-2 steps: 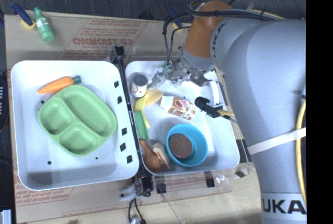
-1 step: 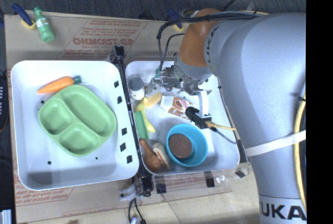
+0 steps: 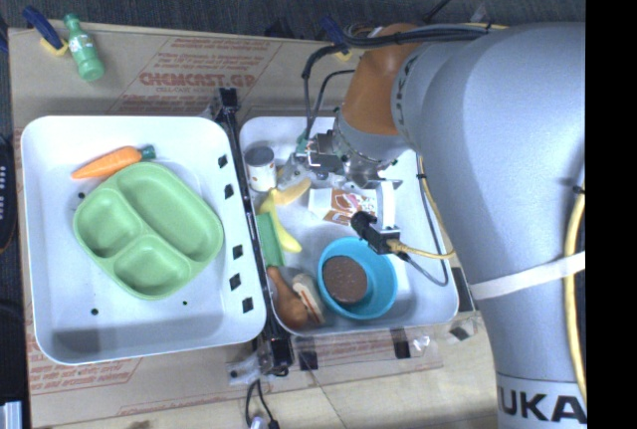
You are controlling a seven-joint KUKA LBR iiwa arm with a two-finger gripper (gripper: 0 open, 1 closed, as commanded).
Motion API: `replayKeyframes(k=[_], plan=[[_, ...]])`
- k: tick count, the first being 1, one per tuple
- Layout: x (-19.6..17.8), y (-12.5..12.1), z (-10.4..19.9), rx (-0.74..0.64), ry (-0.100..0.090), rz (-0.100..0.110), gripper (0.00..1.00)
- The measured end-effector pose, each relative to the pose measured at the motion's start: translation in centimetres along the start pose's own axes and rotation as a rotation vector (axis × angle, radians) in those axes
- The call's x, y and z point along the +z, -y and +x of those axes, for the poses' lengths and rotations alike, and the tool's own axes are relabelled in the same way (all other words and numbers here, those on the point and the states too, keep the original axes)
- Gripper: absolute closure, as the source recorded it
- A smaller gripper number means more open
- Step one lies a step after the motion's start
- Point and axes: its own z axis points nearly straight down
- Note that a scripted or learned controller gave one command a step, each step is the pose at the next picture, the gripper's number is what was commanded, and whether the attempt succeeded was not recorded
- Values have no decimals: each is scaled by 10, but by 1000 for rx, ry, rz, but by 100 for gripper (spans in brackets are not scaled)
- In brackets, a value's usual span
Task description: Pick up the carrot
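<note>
Carrot [image 3: 107,161] lies against the left bin's [image 3: 45,337] far wall, beside the green plate [image 3: 147,229].
Gripper [image 3: 323,161] hangs over the crowded right bin [image 3: 438,310]; its grip I cannot tell. Smooth tapered carrot, open floor nearer.

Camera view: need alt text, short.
An orange carrot lies in the left bin beside a green divided plate, untouched. The grey arm's hand is over the right bin, among a blue bowl, banana and small can.
</note>
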Motion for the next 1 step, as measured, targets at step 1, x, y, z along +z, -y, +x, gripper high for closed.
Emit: replayKeyframes(k=[1], plan=[[2,-1,1,231,-7,2,0]])
